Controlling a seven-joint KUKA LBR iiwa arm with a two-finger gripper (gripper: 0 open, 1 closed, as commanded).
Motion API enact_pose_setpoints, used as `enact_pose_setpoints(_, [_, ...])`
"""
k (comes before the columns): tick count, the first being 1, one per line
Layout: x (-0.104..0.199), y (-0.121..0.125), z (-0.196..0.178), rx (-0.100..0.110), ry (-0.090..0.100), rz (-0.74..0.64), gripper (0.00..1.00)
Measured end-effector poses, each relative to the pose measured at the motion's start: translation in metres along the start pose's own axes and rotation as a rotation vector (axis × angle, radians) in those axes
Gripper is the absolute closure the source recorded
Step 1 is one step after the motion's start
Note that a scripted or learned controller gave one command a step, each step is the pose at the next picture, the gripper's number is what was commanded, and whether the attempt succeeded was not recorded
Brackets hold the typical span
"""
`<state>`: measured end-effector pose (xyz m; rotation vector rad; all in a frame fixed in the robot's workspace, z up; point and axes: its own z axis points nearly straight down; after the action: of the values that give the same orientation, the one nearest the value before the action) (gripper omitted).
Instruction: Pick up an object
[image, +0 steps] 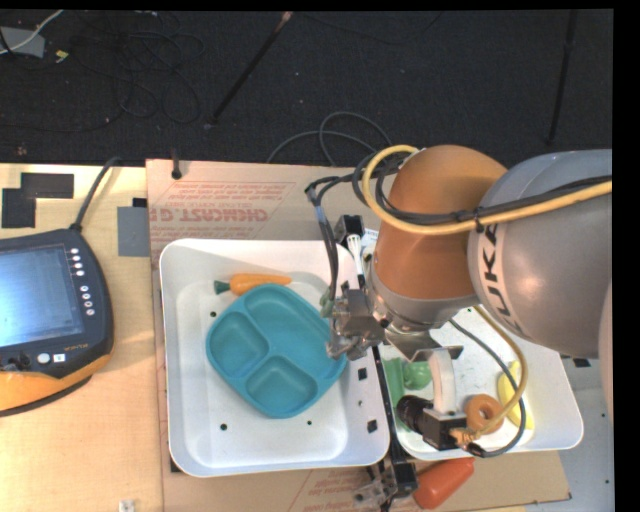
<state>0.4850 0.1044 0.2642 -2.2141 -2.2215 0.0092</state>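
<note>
A teal divided plate (270, 350) lies tilted in the left bin (190, 420). An orange carrot toy (258, 283) with a green tip rests just beyond the plate's far edge. My gripper (342, 330) hangs over the plate's right rim, close to the wall between the two bins. It looks to be touching or nearly touching that rim. The arm's orange band and grey body cover much of the right bin (560, 430). A green object (405, 378) and an orange ring (484, 410) lie there, partly hidden by the wrist.
A teach pendant (45, 305) with a screen sits on the bench to the left of the bins. An orange-red object (442, 482) lies outside the right bin at the front edge. Cardboard (230, 205) lies under and behind the bins.
</note>
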Motion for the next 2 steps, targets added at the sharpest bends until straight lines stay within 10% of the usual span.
enact_pose_setpoints(2, [0.12,0.031,0.028,-0.007,0.0,0.0,1.0])
